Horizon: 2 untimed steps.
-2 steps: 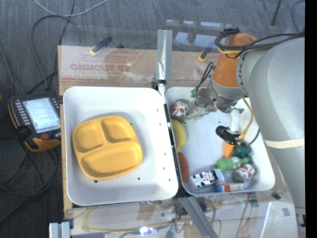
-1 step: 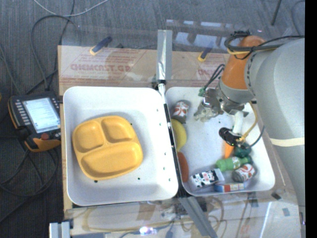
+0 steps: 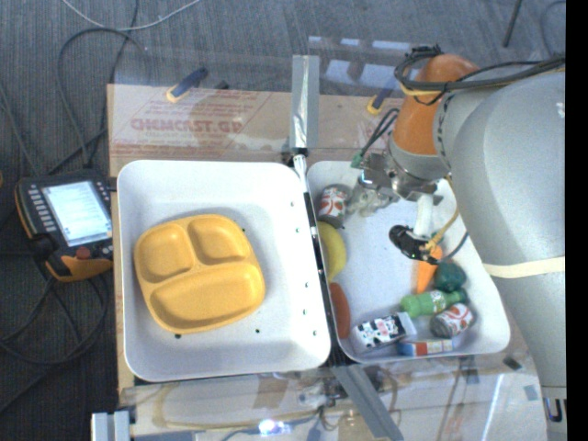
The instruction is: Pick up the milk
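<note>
The milk (image 3: 384, 331) is a small white carton with black cow patches. It lies on its side near the front wall of the right bin (image 3: 377, 255). My gripper (image 3: 366, 194) hangs below the orange wrist band over the back of that bin, well behind the milk. It is close beside a round red-and-white object (image 3: 333, 203). Nothing can be seen held in it.
Around the milk lie a green bottle (image 3: 432, 301), a can (image 3: 453, 320), a blue-and-red item (image 3: 424, 346), a carrot (image 3: 425, 272) and a red-orange piece (image 3: 340, 309). A yellow fruit (image 3: 333, 249) rests by the bin's left wall. The left bin (image 3: 184, 191) holds a yellow divided tray (image 3: 197, 271).
</note>
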Available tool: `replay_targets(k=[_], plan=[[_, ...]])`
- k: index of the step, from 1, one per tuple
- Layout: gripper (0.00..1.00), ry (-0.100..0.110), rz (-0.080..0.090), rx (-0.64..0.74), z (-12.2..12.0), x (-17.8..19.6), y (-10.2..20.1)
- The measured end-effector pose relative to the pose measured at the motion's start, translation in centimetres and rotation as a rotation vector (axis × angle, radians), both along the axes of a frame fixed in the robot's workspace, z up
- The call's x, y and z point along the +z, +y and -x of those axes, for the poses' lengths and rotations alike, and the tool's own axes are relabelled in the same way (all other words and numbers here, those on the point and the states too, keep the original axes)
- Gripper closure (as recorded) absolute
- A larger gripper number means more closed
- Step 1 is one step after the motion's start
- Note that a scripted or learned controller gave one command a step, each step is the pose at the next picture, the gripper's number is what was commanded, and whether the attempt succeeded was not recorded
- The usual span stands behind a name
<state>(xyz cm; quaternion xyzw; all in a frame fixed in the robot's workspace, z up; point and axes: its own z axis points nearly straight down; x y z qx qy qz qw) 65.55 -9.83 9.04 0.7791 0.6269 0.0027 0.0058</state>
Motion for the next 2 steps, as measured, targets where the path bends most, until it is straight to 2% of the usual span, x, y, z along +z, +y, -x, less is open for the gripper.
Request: replay_targets(k=[1, 2], plan=[[1.00, 0.004, 0.007, 0.374, -1.6, 0.0, -0.2], [1.00, 0.014, 0.002, 0.453, -1.3, 1.6, -5.8]])
